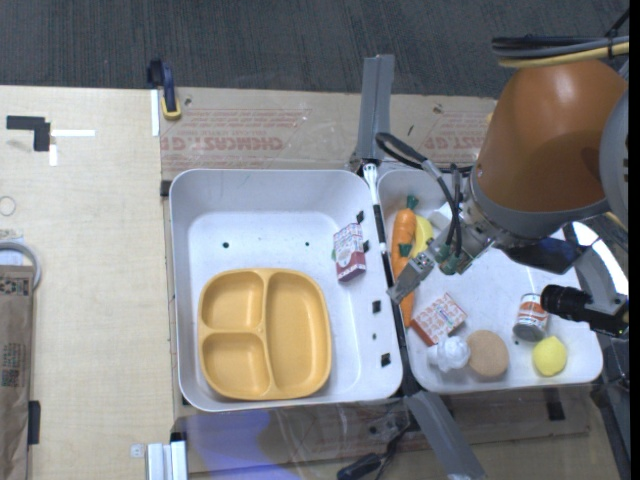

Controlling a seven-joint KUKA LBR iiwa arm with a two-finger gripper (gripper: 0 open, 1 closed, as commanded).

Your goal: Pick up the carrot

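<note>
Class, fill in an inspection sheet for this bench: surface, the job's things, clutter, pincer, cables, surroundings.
Surface: two white bins, left bin and right bin, on a wooden bench.
Job's things: carrot in right bin, by its left wall.
Clutter: yellow tray and small carton in left bin; lemon, can, packet in right.
Pincer: pincer beside carrot.
Cables: black cable above right bin.
Surroundings: dark floor.

Carrot's (402,236) lower end behind the gripper (410,276); arm (555,138) cut off at right.
</note>
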